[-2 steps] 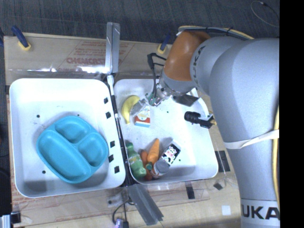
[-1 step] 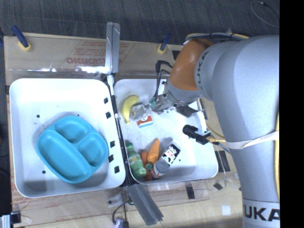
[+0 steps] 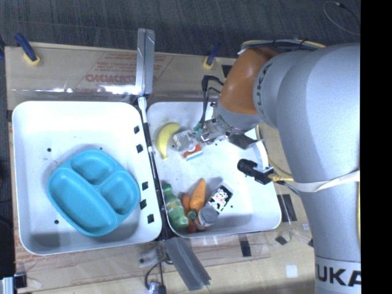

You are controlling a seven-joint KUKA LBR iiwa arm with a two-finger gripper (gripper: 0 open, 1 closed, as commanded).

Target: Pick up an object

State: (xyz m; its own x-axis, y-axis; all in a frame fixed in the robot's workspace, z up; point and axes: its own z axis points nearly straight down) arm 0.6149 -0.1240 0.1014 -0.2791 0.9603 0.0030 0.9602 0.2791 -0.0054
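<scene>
Near the right bin's (image 3: 257, 222) upper left you see the banana (image 3: 166, 138), with the gripper (image 3: 187, 143) just beside it over a small red-and-white item (image 3: 192, 154); you cannot tell its state. A blue tray (image 3: 92, 192) fills the left bin (image 3: 37, 121).

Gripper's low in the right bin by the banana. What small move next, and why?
Probably a short nudge toward the banana before closing. The gripper sits just to its right in the right bin, over a small red-and-white item, with nothing visibly between its fingers. The banana lies apart from the carrot cluster at the near wall, so it looks like the easiest pick.
</scene>
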